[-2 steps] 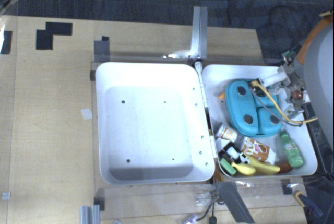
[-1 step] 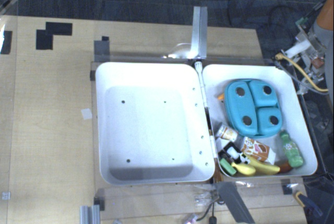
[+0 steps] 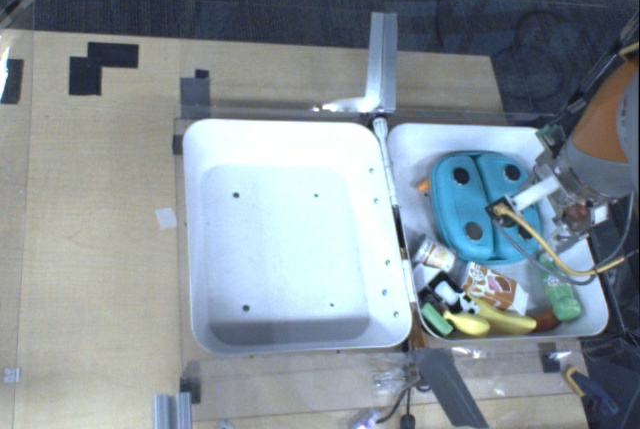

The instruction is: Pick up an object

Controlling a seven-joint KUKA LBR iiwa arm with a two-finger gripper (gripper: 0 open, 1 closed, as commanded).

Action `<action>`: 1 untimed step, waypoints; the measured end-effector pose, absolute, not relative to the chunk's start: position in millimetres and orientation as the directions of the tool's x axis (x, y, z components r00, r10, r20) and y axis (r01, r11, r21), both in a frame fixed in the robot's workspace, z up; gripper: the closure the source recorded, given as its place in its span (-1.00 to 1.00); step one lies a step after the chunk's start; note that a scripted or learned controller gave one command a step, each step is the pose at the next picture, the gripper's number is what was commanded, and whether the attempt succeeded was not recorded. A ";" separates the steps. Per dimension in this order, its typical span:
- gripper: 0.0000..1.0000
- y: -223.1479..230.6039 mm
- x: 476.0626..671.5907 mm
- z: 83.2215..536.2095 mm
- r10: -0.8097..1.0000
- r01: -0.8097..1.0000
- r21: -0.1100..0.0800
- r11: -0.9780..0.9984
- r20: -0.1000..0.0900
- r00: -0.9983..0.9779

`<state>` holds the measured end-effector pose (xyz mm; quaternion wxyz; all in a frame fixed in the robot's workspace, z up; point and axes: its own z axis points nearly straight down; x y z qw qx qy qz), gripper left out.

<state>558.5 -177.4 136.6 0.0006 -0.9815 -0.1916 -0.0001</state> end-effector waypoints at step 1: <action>-1.00 -203.8 490.3 208.5 0.280 0.280 0.001 -0.960 0.003 0.960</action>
